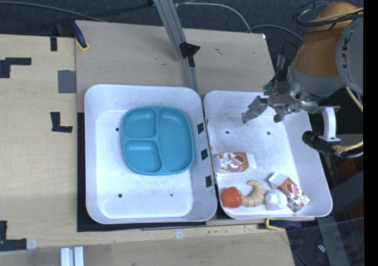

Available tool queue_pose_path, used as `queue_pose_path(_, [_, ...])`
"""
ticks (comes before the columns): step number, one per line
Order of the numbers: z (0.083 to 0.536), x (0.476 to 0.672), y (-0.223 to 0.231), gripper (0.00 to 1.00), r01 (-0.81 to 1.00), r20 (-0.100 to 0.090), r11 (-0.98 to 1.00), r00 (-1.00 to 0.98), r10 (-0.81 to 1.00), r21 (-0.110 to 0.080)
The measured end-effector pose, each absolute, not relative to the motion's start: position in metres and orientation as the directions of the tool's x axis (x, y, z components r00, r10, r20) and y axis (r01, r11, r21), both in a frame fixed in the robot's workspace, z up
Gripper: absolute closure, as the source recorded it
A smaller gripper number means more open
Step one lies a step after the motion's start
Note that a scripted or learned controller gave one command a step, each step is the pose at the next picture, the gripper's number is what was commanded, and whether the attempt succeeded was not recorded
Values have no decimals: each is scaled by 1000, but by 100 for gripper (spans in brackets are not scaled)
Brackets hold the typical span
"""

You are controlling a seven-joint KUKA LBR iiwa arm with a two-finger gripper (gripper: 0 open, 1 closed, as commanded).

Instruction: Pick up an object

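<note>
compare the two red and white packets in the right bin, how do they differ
The packet nearer the middle of the bin lies alone on bare floor, roughly square to the bin's sides. The packet by the front right corner is turned at a slant and sits crowded against a white lump. Both lie flat, look alike in size and colouring, and sit apart from the hand.

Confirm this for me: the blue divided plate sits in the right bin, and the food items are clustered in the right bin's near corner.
Not quite. The camera view shows the blue divided plate in the left bin. The food items are indeed clustered in the right bin's near corner.
</note>
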State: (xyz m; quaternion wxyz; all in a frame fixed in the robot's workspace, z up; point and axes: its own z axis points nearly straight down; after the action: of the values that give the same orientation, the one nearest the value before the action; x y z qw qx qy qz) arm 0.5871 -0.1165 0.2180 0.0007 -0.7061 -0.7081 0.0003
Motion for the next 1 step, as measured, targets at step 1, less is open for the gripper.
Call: queue_pose_path(1, [218,587,-117,0,1000,1,3,-3,1000,-2])
